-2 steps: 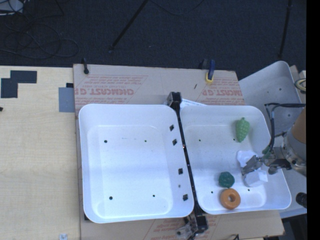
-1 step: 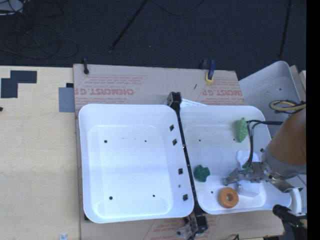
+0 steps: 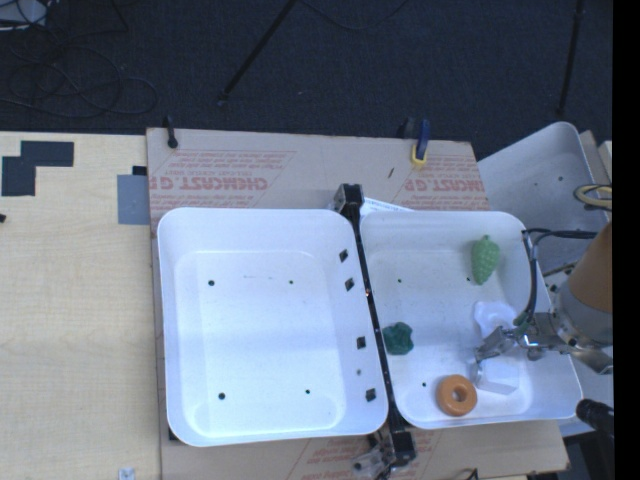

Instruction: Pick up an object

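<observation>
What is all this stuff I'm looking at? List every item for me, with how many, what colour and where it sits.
Shallow plastic bins: two, white, side by side on the cardboard; left bin, right bin.
Bumpy light green toy: one, far right part of the right bin.
Dark green lumpy toy: one, right bin, near the divider.
Orange ring-shaped toy: one, near edge of the right bin.
Pale white object: one, right bin, beside the end effector; too washed out to identify.
Brown cardboard sheet: one, under both bins.
Blue and yellow clamp: one, far edge of the cardboard.
Metal end effector: one, low over the right bin's right side.
</observation>
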{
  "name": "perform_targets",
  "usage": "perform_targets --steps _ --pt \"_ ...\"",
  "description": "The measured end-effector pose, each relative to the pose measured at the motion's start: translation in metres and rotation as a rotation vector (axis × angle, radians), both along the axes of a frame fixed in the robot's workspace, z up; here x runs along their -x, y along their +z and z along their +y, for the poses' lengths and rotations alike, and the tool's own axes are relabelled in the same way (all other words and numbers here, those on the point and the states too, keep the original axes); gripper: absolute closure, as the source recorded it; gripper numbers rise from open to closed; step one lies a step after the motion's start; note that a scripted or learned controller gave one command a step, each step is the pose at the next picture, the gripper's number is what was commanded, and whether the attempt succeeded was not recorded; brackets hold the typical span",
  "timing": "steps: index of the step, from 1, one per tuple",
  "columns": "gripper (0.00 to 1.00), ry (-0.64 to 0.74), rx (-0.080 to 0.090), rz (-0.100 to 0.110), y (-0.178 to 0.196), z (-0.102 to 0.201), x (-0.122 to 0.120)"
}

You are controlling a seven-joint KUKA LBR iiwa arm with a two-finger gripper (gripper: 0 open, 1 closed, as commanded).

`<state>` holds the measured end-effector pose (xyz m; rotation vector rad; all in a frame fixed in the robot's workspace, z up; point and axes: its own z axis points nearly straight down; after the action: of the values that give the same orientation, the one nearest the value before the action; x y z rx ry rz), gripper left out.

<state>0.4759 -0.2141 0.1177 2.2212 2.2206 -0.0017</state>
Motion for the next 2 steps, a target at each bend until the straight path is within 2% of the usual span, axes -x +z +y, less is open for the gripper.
perform_targets --steps 1,2 --pt "1.0 -0.006 -0.003 0.003 0.0082 -0.0006 0.0011" --pt "1.0 -0.012 -0.003 0.004 0.0176 -0.0018 0.0016"
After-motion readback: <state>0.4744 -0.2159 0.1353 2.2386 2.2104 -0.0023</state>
